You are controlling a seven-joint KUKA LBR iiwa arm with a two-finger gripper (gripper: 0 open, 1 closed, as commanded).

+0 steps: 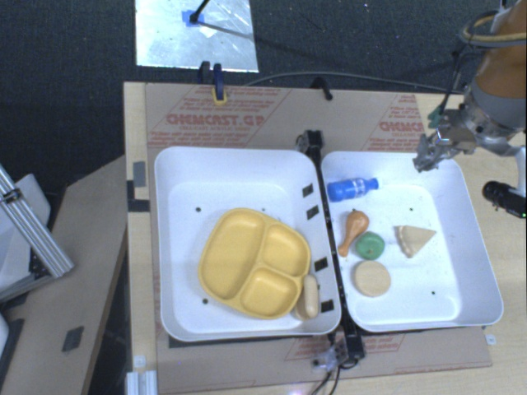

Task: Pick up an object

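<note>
The right bin (461, 220) holds a blue bottle (352, 188) lying on its side, an orange pear-shaped piece (353, 230), a green round piece (370, 245), a tan disc (372, 279) and a pale wedge (414, 239). My gripper (428, 160) hangs above the far right corner of that bin, up and to the right of the bottle, with nothing seen in it. Its fingertips are too small and dark to read.
In the left bin (185, 179) lie a yellow divided tray (254, 262) and a beige oblong piece (310, 295) by its right edge. A black divider with clips (323, 220) runs between the bins. Cables cross behind them.
</note>
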